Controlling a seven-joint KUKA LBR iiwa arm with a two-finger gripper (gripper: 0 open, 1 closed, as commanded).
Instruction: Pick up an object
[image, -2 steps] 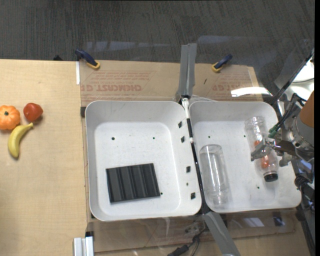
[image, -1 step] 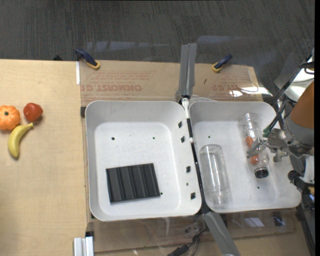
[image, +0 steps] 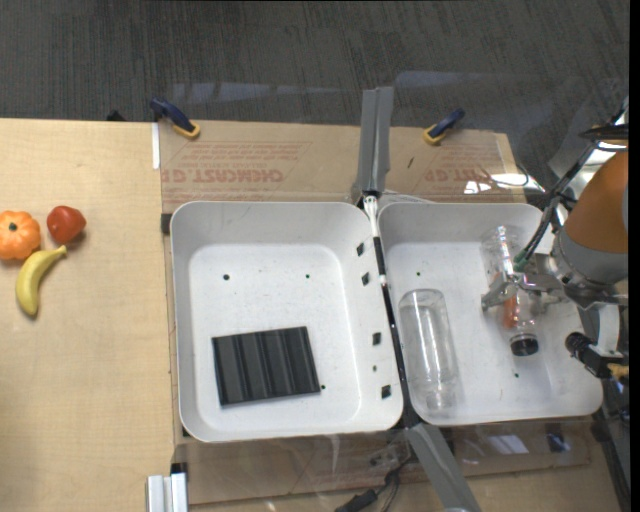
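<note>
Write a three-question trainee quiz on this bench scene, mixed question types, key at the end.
1. True or false: the black ribbed tray lies in the left bin.
2. Which lies in the right bin, left of the tool? A) a banana B) a clear plastic cylinder C) a tomato
3. Fill in: three fruits lie outside the bins on the ___ side of the view.

Key: 1 true. 2 B, the clear plastic cylinder. 3 left: orange fruit, red fruit, banana.
</note>
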